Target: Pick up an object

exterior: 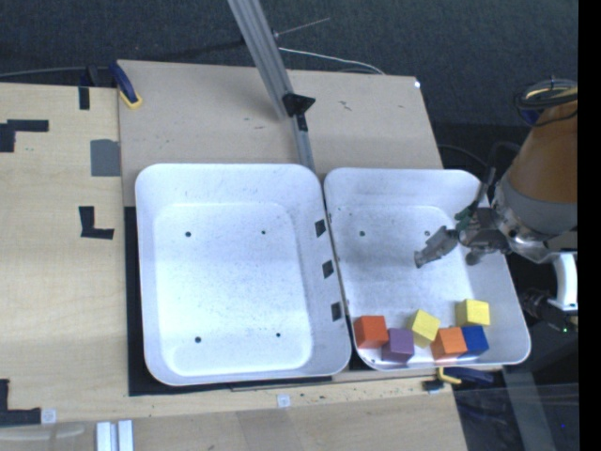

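Note:
Several small blocks lie along the near edge of the right bin (394,191): an orange block (371,330), a purple block (401,343), a yellow block (425,325), a second orange block (450,342), a blue block (474,339) and another yellow block (475,311). My gripper (443,247) hangs over the right part of that bin, above and behind the blocks, pointing left. Nothing shows between its fingers (433,250).
The left bin (225,181) lies beside the right one, with three dark clips along the shared rim (328,269). A metal pole (268,54) slants in from the top over the bench. The orange-banded arm (549,172) enters at the right edge.

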